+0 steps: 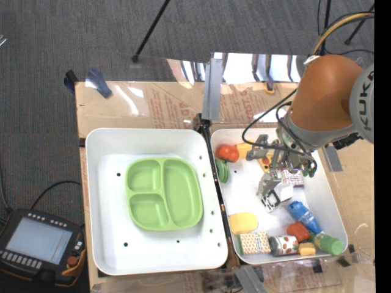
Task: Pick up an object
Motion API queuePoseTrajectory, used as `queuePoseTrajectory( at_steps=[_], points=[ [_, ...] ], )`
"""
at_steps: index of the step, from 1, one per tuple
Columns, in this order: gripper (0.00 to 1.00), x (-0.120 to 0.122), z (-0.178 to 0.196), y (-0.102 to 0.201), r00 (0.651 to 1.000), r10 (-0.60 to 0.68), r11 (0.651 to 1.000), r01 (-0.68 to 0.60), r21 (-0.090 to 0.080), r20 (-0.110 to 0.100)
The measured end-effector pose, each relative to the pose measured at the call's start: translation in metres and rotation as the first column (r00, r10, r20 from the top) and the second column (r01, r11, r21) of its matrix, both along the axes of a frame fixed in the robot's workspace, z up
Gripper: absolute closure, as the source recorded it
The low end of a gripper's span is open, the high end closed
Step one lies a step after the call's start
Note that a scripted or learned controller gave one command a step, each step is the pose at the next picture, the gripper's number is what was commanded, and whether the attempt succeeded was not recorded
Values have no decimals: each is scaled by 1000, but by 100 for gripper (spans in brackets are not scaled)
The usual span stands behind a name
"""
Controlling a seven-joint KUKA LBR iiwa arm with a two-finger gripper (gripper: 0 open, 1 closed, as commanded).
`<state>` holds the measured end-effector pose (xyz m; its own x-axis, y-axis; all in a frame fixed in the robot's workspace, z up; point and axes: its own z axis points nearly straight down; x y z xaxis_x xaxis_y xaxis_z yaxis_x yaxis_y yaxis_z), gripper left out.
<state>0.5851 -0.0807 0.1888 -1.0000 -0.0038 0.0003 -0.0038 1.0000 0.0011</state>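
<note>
My gripper point(270, 195) hangs over the middle of the right bin point(333, 194), below the orange wrist band point(327, 96). Its tip is low over the bin floor, next to a small red-and-white carton point(292, 177) and a white-and-black piece point(273, 201). I cannot make out anything held. Near it lie a red tomato point(228, 152), a green item point(222, 171) and a yellow piece point(244, 149) at the bin's far left. A yellow lump point(243, 222), a patterned box point(255, 242), a can point(283, 245), a blue bottle point(302, 213), a red item point(298, 231) and a green bottle point(330, 244) line the near side.
The left bin point(104, 163) holds a green divided plate point(164, 193). A ridge where the two bins meet runs between them. A teach pendant point(40, 243) sits on the floor at the lower left. Cables loop beside the wrist.
</note>
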Motion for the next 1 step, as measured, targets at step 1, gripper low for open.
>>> queuePoseTrajectory(
  at_steps=[1],
  points=[
    [0, -61, -94, -27, 997, -71, 997, 71, 1, -10]
  ],
)
